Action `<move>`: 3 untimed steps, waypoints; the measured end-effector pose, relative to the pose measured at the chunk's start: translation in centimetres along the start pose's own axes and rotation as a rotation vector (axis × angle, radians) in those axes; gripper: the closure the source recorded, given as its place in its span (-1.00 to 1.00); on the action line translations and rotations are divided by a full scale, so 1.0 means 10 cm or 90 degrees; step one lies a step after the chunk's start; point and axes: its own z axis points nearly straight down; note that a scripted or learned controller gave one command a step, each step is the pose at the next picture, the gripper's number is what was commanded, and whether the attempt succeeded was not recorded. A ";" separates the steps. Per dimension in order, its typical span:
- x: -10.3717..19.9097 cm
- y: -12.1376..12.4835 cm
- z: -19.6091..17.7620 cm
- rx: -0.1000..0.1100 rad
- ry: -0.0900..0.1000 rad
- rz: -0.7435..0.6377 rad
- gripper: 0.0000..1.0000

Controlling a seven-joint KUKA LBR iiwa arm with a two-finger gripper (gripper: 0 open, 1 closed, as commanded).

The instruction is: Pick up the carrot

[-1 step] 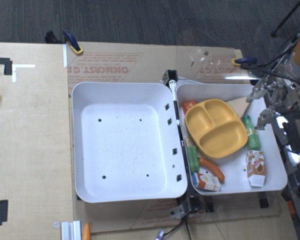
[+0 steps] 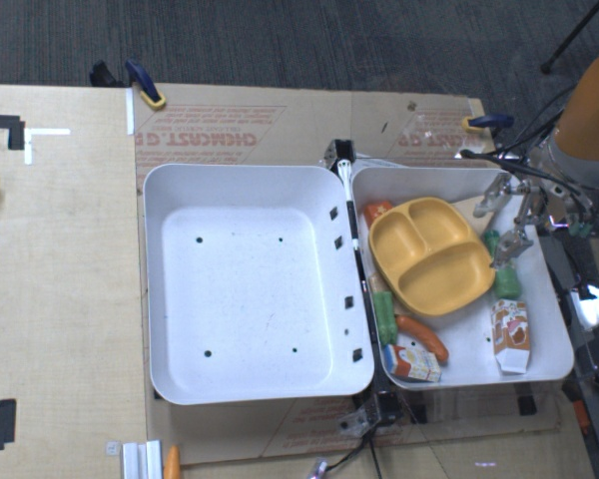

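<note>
The carrot [image 2: 424, 335], orange and short, lies in the right bin [image 2: 551, 367] just below the yellow divided plate [image 2: 431, 257], pointing down to the right. My gripper [image 2: 501, 225] hangs over the bin's upper right part, beside the plate's right rim and well up and right of the carrot. It stands open, with nothing between the fingers [image 2: 492, 198].
A green stick-like item [image 2: 383, 315] and a small carton [image 2: 411, 361] lie close to the carrot's left and lower side. Another carton [image 2: 511, 335] and a green object [image 2: 505, 279] sit at the bin's right. A red item [image 2: 376, 211] peeks out above the plate. The left bin [image 2: 160, 297] stands beside.
</note>
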 end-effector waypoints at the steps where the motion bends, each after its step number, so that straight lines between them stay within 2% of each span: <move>1: -0.25 0.02 0.40 -0.001 -0.009 0.008 -1.00; 2: -0.05 0.07 0.37 -0.007 -0.017 0.277 -1.00; 3: 0.12 0.35 0.49 0.000 -0.002 0.371 -1.00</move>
